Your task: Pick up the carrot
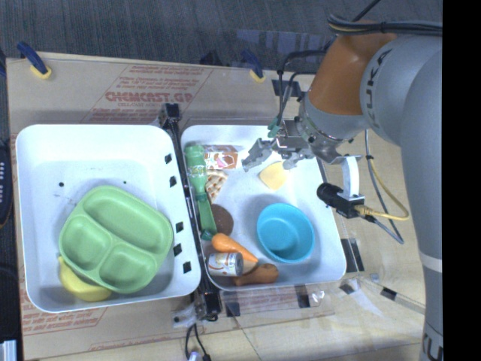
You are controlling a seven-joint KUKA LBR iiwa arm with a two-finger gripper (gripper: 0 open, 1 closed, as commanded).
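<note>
The carrot [227, 244] lies in the right bin's [331, 235] near left corner, long axis slanting far-left to near-right, just left of the blue bowl [285, 232], while my claw [272, 152] hovers spread, empty, farther back.

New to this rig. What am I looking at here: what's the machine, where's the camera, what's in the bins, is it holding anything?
One camera, fixed above the bench, looks down at a slant on two shallow white bins. The grey machine with the orange band is a KUKA robot arm reaching in from the right; its two-finger gripper hangs over the top of the right bin, beside a pale yellow piece. Nothing shows between its fingers.

The left bin holds a green divided plate lying over something yellow. The right bin holds a blue bowl, a green bottle, a small can and the carrot, orange, near the bottom edge, well away from the gripper.
</note>
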